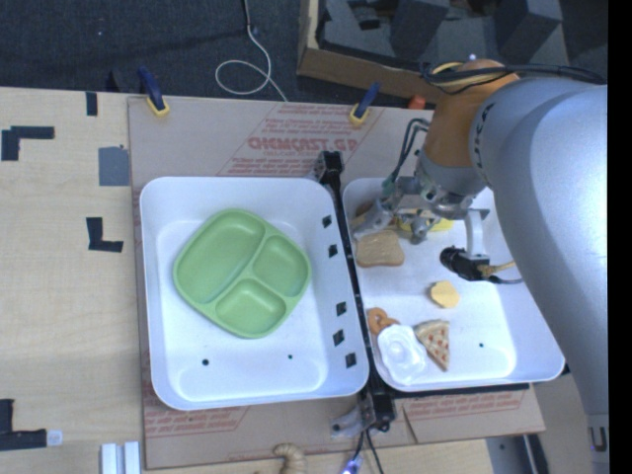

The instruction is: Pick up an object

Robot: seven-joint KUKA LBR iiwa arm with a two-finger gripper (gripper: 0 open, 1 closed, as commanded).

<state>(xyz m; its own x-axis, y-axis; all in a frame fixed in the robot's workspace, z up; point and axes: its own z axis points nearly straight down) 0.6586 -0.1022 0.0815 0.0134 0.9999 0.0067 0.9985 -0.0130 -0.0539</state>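
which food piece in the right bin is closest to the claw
The tan bread slice, lying just below the claw; the yellow piece and pizza wedge lie farther toward the front.
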